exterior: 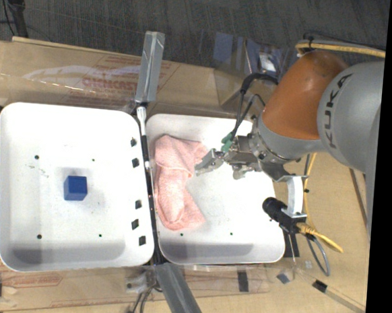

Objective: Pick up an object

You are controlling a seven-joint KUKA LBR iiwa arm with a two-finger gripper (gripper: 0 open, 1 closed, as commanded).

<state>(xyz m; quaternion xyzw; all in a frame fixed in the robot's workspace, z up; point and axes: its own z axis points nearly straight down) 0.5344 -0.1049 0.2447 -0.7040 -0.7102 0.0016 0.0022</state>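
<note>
Camera view shows a pink cloth (175,182) in the right bin (243,247), its long axis from 12 to 5 o'clock. Gripper (212,162) hangs at its 2 o'clock edge; I cannot tell its state.

Arm (349,97) cut off at right; claw (212,162) fingers blurred

**Materials and finishes seen on the bench**

A soft, nubbly pink cloth (176,182) is seen crumpled in the right bin (257,241), whose white plastic is smooth and faintly glossy, as is that of the left bin (14,239). A blue cube (76,187) at centre left looks matt and smooth. The arm (348,110) at upper right is finished in smooth grey and satin orange. The bench (353,219) appears to be matt wood.
</note>
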